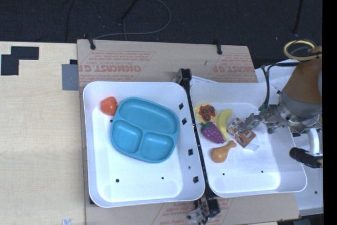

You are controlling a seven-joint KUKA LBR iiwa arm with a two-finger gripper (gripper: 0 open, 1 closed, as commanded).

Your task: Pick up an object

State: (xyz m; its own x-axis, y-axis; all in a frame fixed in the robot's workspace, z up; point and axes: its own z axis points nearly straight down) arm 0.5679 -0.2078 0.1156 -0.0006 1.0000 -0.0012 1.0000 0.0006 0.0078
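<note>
Two-finger metal gripper [243, 126] low in right white bin [263, 179], finger state unreadable; small brown patterned packet [245, 137] touching just below it, yellow plastic banana [225, 120] left

The right bin [274, 179] holds 5 small toys clustered near its left side: a yellow and red piece [205, 111], a yellow banana [224, 120], purple grapes [212, 133], a tan drumstick [223, 152] lying tilted, and a brown and white packet [243, 136]. An orange-red ball [109, 106] sits in the left bin's [137, 189] upper left corner, beside a blue divided plate [144, 129].
</note>
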